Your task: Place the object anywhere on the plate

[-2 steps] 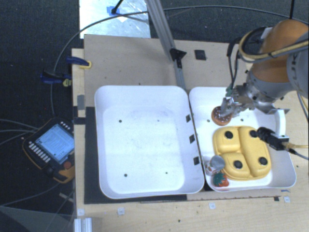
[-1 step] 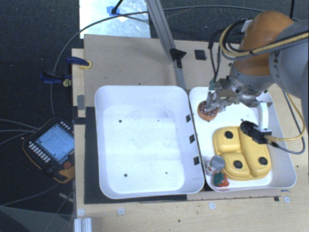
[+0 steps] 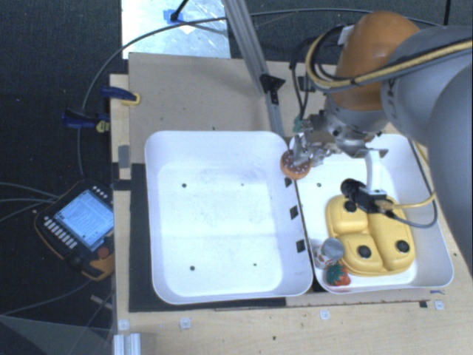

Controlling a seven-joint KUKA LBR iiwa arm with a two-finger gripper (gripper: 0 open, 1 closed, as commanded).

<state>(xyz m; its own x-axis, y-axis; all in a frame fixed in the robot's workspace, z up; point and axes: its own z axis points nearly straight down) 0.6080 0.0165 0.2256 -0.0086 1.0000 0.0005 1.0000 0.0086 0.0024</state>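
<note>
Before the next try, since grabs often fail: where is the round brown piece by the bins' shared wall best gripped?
The brown piece looks round and low, without a handle, so pinch across its rim from above; the bin wall beside it likely blocks a sideways approach.

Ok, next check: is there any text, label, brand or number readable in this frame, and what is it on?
None can be read.
Teach pendant left of the bench: its lit screen shows content, too small and blurred to read.
White bins, yellow plate and arm: no visible lettering.
</note>
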